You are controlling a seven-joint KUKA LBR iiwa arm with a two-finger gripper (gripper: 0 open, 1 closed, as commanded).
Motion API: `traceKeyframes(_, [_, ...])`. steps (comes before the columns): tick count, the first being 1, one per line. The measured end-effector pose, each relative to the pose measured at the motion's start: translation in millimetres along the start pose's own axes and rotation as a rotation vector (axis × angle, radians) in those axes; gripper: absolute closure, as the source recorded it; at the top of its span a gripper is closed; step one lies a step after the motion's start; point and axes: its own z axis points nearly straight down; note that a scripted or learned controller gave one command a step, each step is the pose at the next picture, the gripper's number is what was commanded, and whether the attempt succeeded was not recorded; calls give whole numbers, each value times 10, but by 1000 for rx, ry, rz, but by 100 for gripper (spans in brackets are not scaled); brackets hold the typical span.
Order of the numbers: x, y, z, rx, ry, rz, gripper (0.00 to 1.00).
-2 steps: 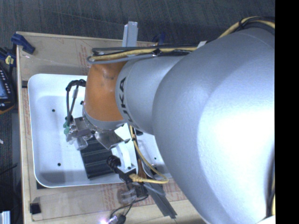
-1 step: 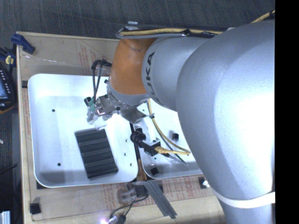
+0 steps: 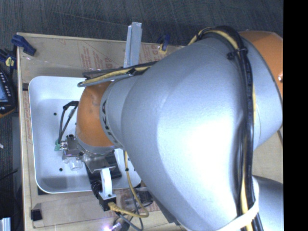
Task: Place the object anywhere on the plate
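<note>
The large grey arm with an orange band (image 3: 192,124) reaches over the shallow white plastic bin (image 3: 41,129), covering most of it. Its gripper (image 3: 72,153) hangs low over the bin's floor, near the bin's front wall; how it stands cannot be told. The task's object and the plate cannot be made out.
</note>
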Motion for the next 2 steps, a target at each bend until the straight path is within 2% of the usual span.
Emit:
traceKeyframes(1, [-244,590,-617,-5,3,27,100])
traceKeyframes(2, [-818,145,-1226,-6,1,-464,100])
